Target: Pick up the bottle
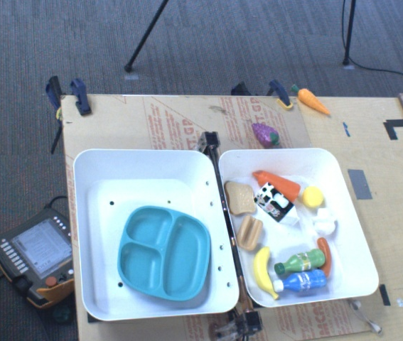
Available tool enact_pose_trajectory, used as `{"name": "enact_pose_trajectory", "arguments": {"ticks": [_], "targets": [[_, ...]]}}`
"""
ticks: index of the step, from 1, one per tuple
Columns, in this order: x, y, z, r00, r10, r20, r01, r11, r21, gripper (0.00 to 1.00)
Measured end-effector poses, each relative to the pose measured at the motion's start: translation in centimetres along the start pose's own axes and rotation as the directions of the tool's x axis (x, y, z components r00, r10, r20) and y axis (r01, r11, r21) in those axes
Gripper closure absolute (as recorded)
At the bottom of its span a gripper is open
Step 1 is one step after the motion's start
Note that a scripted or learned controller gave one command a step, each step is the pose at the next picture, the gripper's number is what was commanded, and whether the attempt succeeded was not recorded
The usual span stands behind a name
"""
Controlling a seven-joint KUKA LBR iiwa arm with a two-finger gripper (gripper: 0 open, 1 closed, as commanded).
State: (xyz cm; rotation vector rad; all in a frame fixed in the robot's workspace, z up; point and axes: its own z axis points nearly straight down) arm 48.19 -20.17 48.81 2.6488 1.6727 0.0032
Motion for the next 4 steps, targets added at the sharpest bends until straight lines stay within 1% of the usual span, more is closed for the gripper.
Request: {"name": "enact_pose_trajectory", "arguments": {"ticks": [2,3,4], "targets": [[0.3,0.2,-1.9,1.000,-0.020,0.001,0.020,1.000,-0.004,1.00],[-0.2,-0.5,0.0,0.998,0.070,-0.002,-0.070,0.998,0.009,1.00],[-0.1,-0.4,-1.0,0.998,0.064,-0.002,-0.064,0.998,0.006,1.00]]}}
